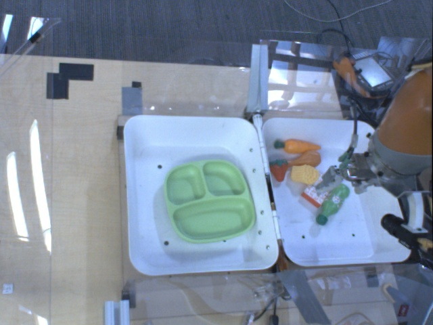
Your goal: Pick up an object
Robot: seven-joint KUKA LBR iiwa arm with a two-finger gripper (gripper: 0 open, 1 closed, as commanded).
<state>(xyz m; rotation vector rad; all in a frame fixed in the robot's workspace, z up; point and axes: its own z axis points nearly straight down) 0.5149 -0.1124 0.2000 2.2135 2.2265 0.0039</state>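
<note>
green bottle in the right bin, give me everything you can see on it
The green bottle looks like a small plastic toy: darker green cap end toward the bin's near side, paler body with a whitish label patch. It lies on its side, slanted, on the floor of the right bin. Its upper end overlaps a red-and-white flat item. The gripper is right above that end; whether it touches is unclear.

This is a robotics lab. A pale wooden bench (67, 202) carries two white bins (145, 242) framed by metal brackets (257, 80), black tape marks (67, 78) sit far left, and loose cables (325, 5) trail over grey carpet (169, 9) beyond.
</note>
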